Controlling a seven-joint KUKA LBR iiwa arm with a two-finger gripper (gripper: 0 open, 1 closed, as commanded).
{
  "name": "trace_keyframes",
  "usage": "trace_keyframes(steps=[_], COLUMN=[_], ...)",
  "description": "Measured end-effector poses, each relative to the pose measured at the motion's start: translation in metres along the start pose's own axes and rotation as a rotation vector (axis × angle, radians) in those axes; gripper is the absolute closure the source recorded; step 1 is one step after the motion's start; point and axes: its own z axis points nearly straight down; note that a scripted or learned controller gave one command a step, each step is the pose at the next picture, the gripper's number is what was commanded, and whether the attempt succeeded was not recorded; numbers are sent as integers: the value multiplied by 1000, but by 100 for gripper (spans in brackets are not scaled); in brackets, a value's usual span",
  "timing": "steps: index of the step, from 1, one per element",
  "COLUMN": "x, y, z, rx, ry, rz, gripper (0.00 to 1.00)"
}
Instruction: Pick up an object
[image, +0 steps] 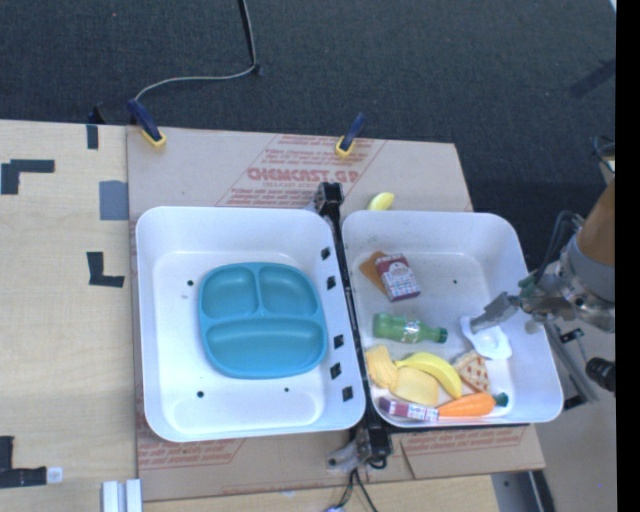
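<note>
My hand (490, 320) hangs low over right bin (500, 240), can't tell its grip; white cup (495, 345) just under it, toy food heaped at near corner, easy reach

Glossy white plastic bins (160, 300), matt blue plastic tray (263, 320), brown cardboard sheet (290, 175), pale wood-look benchtop (60, 350).
</note>
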Motion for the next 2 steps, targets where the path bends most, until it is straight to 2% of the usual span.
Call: trace_keyframes(steps=[1, 2], x=[60, 105], y=[94, 135], z=[109, 110], rx=[-9, -6], ry=[-1, 0], rz=[-3, -2], gripper=[0, 0])
